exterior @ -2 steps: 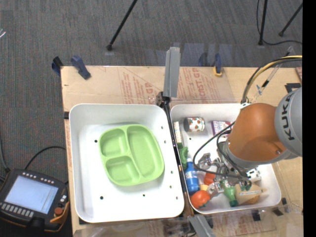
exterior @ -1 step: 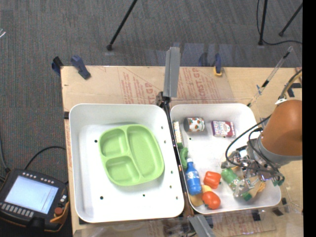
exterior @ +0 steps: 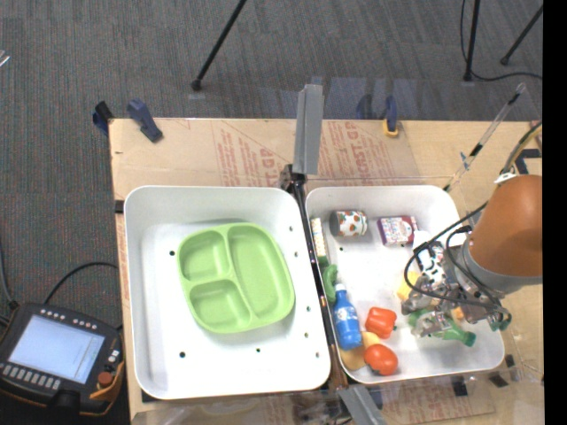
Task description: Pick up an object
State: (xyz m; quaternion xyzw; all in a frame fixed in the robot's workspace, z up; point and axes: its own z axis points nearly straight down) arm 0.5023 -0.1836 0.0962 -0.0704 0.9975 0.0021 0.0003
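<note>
My gripper (exterior: 437, 315) hangs low over the near right corner of the right bin (exterior: 443, 200), below the arm's orange band (exterior: 509, 227). A green object (exterior: 455, 334) lies right under it, partly covered by the gripper body. A yellow item (exterior: 406, 289) shows just left of the gripper. Further left lie an orange pepper (exterior: 381, 321), a red tomato (exterior: 381, 359) and a blue bottle (exterior: 345, 319). A small can (exterior: 350, 223) and a purple packet (exterior: 396, 229) sit at the far side of the bin.
The left bin (exterior: 146, 237) holds a green divided plate (exterior: 236, 277). A green item (exterior: 330, 282) and a narrow stick-shaped item (exterior: 317, 237) lie along the right bin's left wall. A teach pendant (exterior: 58, 352) rests on the floor at bottom left.
</note>
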